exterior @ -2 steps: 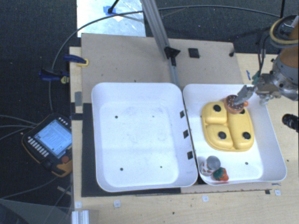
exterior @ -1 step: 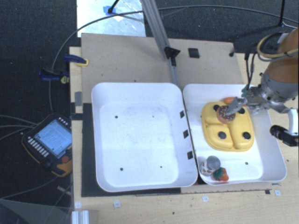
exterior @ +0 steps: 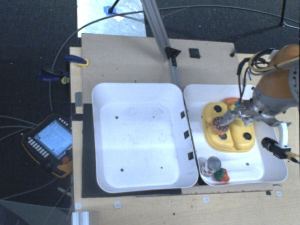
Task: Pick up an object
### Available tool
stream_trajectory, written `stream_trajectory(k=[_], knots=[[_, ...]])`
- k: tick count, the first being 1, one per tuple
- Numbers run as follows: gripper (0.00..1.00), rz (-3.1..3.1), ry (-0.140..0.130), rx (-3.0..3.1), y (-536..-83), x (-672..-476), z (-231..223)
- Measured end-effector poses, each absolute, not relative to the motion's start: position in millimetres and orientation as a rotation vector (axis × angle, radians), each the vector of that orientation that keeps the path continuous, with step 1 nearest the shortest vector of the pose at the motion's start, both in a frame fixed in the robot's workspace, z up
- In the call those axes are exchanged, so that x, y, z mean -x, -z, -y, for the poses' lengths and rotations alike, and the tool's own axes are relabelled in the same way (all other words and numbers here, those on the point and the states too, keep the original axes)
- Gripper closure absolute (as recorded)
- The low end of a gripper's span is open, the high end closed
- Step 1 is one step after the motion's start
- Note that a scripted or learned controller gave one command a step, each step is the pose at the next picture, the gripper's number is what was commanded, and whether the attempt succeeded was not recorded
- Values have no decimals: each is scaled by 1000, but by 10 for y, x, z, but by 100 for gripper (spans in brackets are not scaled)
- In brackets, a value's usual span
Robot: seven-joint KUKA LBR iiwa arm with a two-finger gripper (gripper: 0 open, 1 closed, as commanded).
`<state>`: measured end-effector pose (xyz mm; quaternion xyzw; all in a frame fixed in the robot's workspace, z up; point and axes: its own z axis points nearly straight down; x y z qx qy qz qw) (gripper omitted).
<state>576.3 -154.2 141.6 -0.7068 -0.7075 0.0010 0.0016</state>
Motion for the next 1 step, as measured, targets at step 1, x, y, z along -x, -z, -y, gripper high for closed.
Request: stream_trajectory(k=[1], knots=[[0,2236,14,2222,-1247,-5814,1535]])
